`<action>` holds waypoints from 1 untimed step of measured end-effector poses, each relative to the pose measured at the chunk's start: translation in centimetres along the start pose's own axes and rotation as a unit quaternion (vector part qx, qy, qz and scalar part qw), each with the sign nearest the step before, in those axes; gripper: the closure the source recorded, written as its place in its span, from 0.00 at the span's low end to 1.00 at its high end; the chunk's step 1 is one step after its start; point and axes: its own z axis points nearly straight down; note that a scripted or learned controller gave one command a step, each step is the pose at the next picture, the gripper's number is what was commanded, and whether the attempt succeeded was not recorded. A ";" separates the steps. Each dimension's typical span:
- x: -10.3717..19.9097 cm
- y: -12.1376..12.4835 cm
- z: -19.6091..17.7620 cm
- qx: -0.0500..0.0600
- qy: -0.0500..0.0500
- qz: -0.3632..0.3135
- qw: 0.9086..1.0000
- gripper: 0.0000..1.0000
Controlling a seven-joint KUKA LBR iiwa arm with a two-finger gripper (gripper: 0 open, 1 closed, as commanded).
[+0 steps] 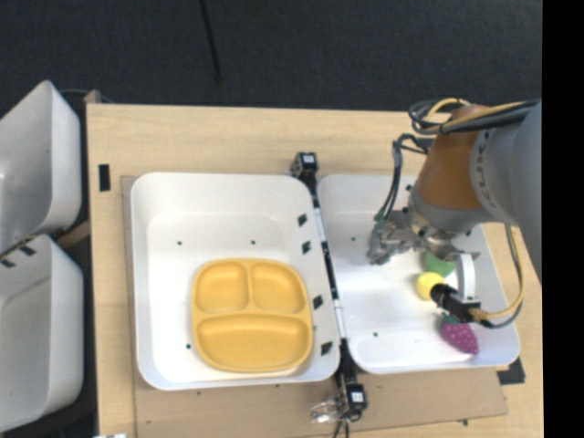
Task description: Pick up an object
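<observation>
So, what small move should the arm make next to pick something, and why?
Probably shift the hand toward the yellow ball, then lower it. The hand is over bare floor of the right bin, and the objects, the ball, a green item and a purple toy, lie off to one side, partly under the wrist.
</observation>
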 end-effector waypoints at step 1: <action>0.2 0.1 -4.3 0.000 0.000 -0.004 1.000 1.00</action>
